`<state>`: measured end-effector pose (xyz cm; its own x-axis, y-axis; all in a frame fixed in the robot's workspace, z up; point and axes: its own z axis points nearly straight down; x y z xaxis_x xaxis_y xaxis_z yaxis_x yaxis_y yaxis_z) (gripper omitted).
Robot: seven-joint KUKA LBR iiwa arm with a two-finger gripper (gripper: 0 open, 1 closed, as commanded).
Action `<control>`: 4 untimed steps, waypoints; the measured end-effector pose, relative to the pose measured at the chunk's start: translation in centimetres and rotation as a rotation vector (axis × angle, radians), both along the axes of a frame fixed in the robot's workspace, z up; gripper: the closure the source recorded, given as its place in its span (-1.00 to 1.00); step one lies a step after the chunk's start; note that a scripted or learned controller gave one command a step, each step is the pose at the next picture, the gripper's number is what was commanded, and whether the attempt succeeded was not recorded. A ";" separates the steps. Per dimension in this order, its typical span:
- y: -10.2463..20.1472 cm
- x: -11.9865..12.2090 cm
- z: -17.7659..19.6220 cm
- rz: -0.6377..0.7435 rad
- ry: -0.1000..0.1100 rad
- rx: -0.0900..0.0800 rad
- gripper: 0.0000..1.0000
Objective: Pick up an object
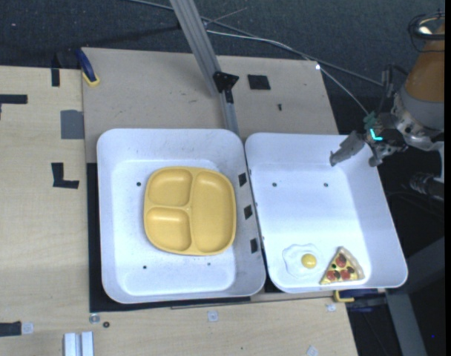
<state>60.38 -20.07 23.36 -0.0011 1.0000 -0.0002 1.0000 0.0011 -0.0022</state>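
Fried egg (301, 259) and pizza slice (343, 266), side by side in the near corner of the right bin (314, 199); yellow divided plate (189, 210) in the left bin (122, 199). My gripper (359, 148) hovers at the right bin's far edge, well apart from both; whether it is spread I cannot tell. Approach stage: next I must travel toward one piece and descend.

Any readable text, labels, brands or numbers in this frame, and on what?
None readable: no writing shows on the yellow tray, fried egg, pizza slice, either white bin, or the gripper. The dark tape marks on the bench are blank.
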 end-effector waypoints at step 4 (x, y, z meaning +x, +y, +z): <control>0.6 0.5 -15.0 0.001 -0.003 -0.003 -1.00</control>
<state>60.93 -19.42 8.34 -0.0020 1.0000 -0.0027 1.0000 0.0020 0.0006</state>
